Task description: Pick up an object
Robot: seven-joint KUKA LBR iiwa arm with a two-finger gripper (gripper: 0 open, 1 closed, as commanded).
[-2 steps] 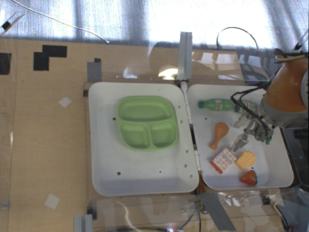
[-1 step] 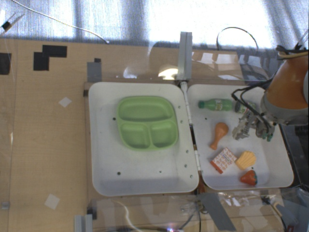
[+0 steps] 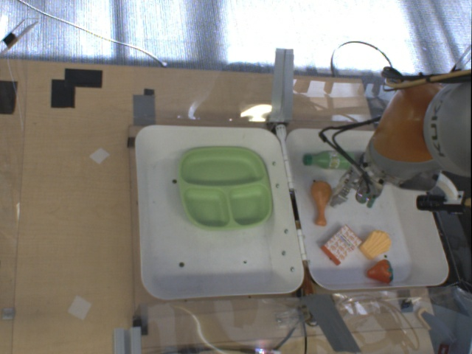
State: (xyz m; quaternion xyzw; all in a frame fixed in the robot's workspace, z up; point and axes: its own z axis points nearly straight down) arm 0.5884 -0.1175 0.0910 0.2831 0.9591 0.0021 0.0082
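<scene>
Nothing is being carried yet: the hand point(image 3: 357, 190), whose state cannot be told, is being held low in the right bin point(image 3: 424, 268) just beside the drumstick point(image 3: 321, 200), with the grasp being left undone.

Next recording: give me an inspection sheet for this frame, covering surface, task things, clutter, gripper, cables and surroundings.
Surface: wooden bench bearing two shallow white bins, the left bin and the right bin, side by side.
Job's things: in the right bin lie a green plastic bottle, a tan toy drumstick, a red-and-white small carton, a yellow ridged toy piece and a red toy strawberry.
Clutter: a light green divided plate in the left bin.
Grippers: two-finger gripper low over the right bin, between bottle and drumstick; nothing seen between its fingers.
Cables: black cable looping by the wrist; thin white wire at top left.
Surroundings: black tape patches on the bench.
</scene>
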